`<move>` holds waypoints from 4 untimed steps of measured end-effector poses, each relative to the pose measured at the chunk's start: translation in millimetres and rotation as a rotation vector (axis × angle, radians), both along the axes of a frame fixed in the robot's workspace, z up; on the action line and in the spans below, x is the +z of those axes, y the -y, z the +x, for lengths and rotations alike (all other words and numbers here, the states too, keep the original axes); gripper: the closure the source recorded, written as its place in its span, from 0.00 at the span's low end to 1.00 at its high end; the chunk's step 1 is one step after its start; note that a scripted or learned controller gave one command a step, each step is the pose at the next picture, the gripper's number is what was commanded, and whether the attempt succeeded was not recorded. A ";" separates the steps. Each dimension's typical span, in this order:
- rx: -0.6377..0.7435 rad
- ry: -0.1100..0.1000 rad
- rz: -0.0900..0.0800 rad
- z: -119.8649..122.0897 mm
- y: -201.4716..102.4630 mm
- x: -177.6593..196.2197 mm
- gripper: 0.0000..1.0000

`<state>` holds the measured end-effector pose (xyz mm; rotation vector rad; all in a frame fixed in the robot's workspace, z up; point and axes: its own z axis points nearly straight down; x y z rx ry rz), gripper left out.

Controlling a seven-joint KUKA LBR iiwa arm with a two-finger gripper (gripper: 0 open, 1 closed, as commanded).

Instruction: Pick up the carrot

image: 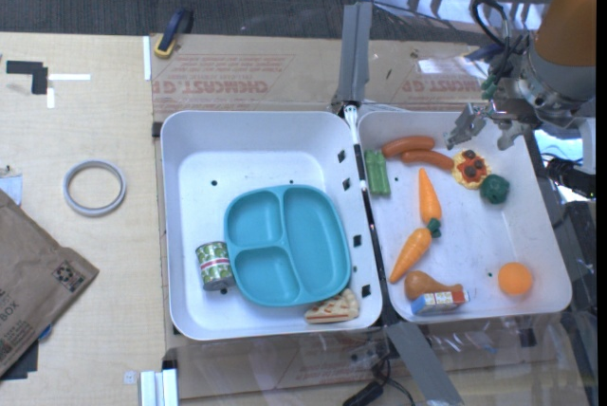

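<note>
Hovering open and empty above the right bin [545, 205], end effector [486, 131], carrot [429, 200] nearby.

We are seeing bright, even overhead light, soft shadows in the bins [180, 233], and slight blur throughout.

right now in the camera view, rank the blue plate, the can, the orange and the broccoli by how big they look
1. blue plate, by far the largest
2. can
3. orange, close to the can, so that order is unsure
4. broccoli, smallest
</note>
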<state>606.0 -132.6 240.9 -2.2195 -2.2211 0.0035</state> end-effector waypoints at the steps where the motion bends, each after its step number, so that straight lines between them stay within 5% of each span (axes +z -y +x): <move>1: -0.033 0.003 0.000 -10.8 -16.2 -149.0 0.00; 3: 0.084 0.001 0.001 -33.6 -5.8 -116.4 0.00; 4: 0.272 0.001 0.001 -44.4 -12.5 -149.4 0.00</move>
